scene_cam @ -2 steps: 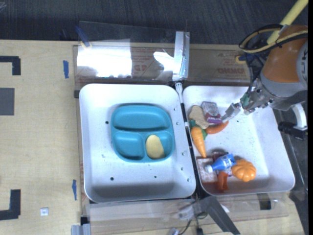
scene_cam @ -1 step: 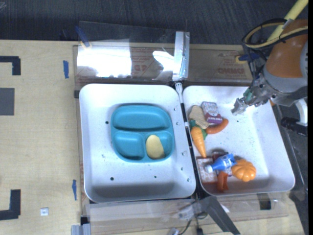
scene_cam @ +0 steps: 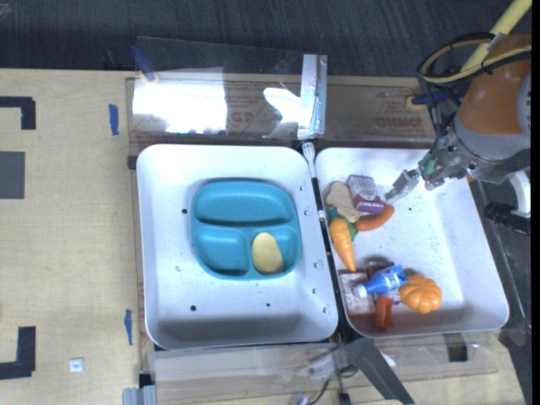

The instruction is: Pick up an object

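- Camera view: my gripper [scene_cam: 400,186] hovers over the right bin [scene_cam: 472,251], near its back wall; I cannot tell whether it is spread or closed, and I see nothing in it.
- Nearest things: a purple-and-white packet [scene_cam: 364,192], a tan piece [scene_cam: 341,196], a red-orange chili [scene_cam: 376,218], a carrot [scene_cam: 342,240].
- Further front: a blue bottle [scene_cam: 384,282] touching an orange pumpkin [scene_cam: 422,294].
- Judged progress: nothing lifted yet; descent, grasp and lift remain.
- Room: the bin's right half is bare; the items crowd its left wall. The left bin [scene_cam: 160,226] bears a blue tray [scene_cam: 240,205] with a yellow lemon [scene_cam: 267,252].
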Controlling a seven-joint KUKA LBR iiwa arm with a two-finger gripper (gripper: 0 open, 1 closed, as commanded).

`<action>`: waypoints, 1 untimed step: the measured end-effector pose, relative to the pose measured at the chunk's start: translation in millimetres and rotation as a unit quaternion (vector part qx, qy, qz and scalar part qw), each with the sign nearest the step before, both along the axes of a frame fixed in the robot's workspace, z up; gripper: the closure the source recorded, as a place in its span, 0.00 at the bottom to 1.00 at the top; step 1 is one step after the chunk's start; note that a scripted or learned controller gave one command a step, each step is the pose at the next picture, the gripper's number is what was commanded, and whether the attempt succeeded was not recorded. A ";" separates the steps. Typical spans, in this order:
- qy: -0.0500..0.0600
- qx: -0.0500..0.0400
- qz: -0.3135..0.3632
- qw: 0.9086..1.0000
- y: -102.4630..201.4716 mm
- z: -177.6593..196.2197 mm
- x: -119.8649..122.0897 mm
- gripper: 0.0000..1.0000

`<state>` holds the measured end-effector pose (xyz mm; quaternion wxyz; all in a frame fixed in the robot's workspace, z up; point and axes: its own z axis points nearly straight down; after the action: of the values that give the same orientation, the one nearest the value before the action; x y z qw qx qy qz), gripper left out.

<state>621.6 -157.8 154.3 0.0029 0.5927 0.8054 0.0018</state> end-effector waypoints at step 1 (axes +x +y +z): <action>0.000 0.000 0.007 1.000 36.3 -67.0 3.4 0.00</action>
<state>625.0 -121.5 87.3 0.0031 0.5873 0.8094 0.0013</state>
